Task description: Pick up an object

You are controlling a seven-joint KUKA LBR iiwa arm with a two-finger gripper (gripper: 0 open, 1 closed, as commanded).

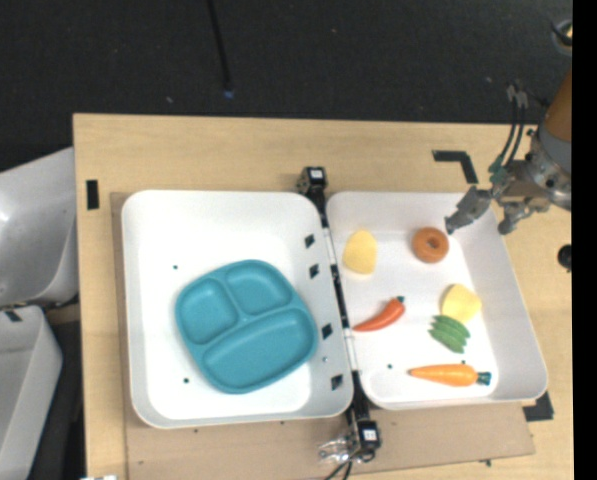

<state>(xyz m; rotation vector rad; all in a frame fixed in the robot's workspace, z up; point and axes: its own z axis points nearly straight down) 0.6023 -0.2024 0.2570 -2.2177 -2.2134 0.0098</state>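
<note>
Starting at the near edge of the right-hand shallow white bin (523,363): a long orange toy carrot with a blue-green tip (444,374) lies along the near wall, toward the near right corner; just behind it sit a small ribbed green plastic vegetable (449,333) and, touching it on the far side, a pale yellow rounded piece (461,303); a bit left of those, near the bin's left wall, a curved red-orange plastic chilli pepper (380,315). Further back there's a soft yellow lemon-shaped toy (359,252) and a round orange ring-like piece with a dark hollow in the middle (431,245) (doughnut? small pumpkin? can't say).

The left white bin (138,298) just holds a teal three-compartment plastic plate (244,325), sitting roughly mid-bin, nearer the near edge.

At the far right corner of the right bin hangs the grey two-finger gripper (485,215); its fingers (464,212) stand well apart, one over the far part of the bin beside the orange ring piece and the other out past the right rim, with nothing between them.

So progress-wise I'd call it barely begun; every toy lies on the bin floor, nothing lifted. The ring piece looks like the closest candidate, but that's my guess; descent, closing and lift are all left to do.
</note>
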